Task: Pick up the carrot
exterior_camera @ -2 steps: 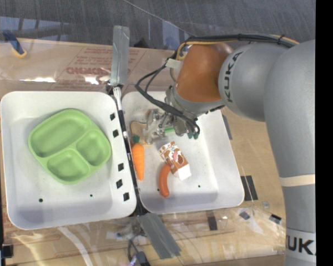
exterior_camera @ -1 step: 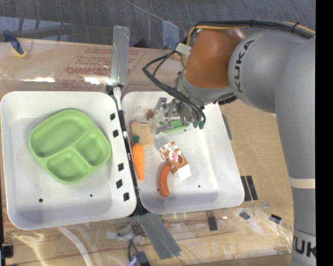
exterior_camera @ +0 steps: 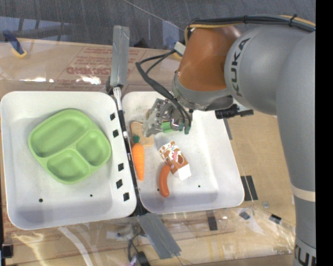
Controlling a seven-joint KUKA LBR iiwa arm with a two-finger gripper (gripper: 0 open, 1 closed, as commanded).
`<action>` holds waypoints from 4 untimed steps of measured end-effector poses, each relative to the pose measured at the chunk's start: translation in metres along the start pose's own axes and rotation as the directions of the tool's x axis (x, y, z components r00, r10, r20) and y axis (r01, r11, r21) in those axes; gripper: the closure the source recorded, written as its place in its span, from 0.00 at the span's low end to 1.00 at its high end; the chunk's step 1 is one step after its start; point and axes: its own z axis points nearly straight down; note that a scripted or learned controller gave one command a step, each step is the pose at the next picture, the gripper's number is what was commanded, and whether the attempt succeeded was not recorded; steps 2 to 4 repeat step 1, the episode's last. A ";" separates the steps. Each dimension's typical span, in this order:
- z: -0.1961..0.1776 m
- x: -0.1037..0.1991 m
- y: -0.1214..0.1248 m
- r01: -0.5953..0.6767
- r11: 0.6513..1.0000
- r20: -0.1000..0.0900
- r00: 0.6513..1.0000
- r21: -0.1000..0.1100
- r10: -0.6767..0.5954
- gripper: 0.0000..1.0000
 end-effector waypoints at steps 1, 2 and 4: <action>0.001 0.054 0.001 0.740 0.672 0.000 0.672 0.000 -0.740 1.00; 0.001 0.054 0.001 0.740 0.672 0.000 0.672 0.000 -0.740 1.00; 0.001 0.054 0.001 0.740 0.672 0.000 0.672 0.000 -0.740 1.00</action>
